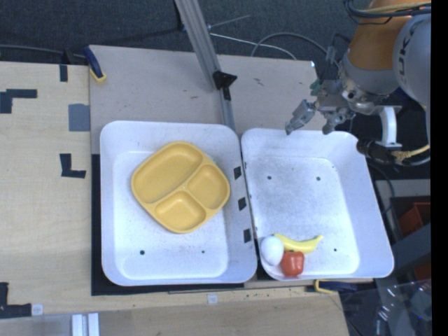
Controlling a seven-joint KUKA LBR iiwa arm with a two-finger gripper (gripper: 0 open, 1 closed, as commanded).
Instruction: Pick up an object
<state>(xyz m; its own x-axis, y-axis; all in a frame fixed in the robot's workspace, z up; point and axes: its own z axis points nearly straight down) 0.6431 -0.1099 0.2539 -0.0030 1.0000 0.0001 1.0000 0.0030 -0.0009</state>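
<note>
The banana (302,243), an egg (271,250) and a red pepper (293,262) are the pickable things, bunched at the near edge of the right bin (350,187), toward its near left corner. The egg touches the banana's left end, and the pepper sits just below the banana, beside the egg. In the left bin (112,187) lies a yellow tray (180,186) with three compartments, nothing in it.

The tool (315,120) hangs over the far rim of the right bin, well apart from the cluster, its two fingers spread wide with nothing between them.

The step in hand looks like the approach: travel across the bin toward the near edge, then descend. Since the three items crowd each other and sit close to the bin wall, I would judge the banana the best target, as it lies longest and most exposed on its right end. Turn the fingers to straddle it across its narrow width, not along it, and come down on that free right end, away from the egg. The egg is round and likely to roll if nudged; the pepper is small and hemmed in. Keep the descent vertical so a finger does not catch the near rim.
</note>
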